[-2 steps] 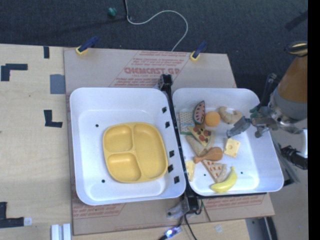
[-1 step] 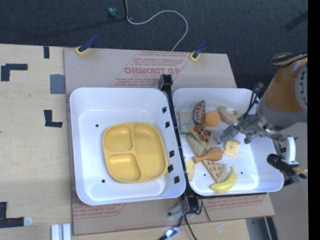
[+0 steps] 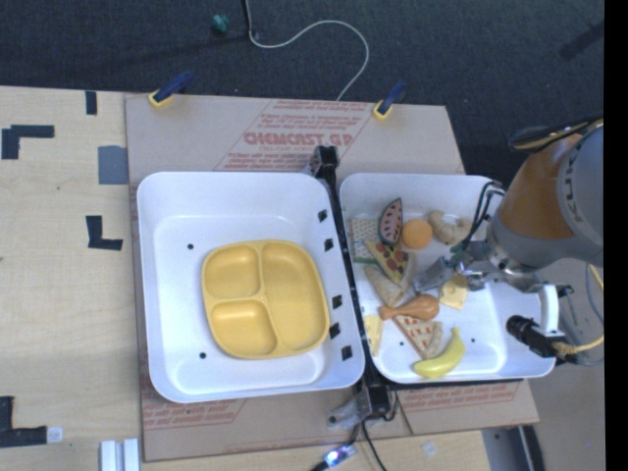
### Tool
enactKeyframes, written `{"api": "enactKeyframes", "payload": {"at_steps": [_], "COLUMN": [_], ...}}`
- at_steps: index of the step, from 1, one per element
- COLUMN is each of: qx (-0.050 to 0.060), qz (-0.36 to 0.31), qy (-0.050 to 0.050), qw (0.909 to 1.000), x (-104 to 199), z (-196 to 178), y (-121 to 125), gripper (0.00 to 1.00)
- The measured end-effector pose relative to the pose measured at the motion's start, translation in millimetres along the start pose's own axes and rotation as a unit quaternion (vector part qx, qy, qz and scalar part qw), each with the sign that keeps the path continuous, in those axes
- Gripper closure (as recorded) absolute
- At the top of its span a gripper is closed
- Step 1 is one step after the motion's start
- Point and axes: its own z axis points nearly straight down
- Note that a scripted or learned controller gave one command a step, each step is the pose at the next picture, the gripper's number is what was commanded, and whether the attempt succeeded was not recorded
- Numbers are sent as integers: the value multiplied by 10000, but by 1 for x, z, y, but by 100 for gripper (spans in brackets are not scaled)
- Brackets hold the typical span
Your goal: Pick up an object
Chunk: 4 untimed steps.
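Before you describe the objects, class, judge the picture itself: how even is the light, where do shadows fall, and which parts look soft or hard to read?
Camera view: light is even and diffuse, with no harsh glare on the white bins; the yellow tray casts a faint shadow; the toy food around the gripper looks small and soft, so details blur together; the dark floor at the top is dim.

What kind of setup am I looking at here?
Likely a lab pick-and-place test bench: two white bins clamped on cardboard, toy food such as a banana, and a yellow tray.
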Motion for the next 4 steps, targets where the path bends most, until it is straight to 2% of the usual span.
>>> {"api": "enactKeyframes", "payload": {"at_steps": [1, 4], "qx": [-23, -16], "qz": [-5, -10], "qy": [-2, 14], "qw": [10000, 10000], "x": [0, 10], "z": [-13, -137], "y": [1, 1], "gripper": [100, 100]}}
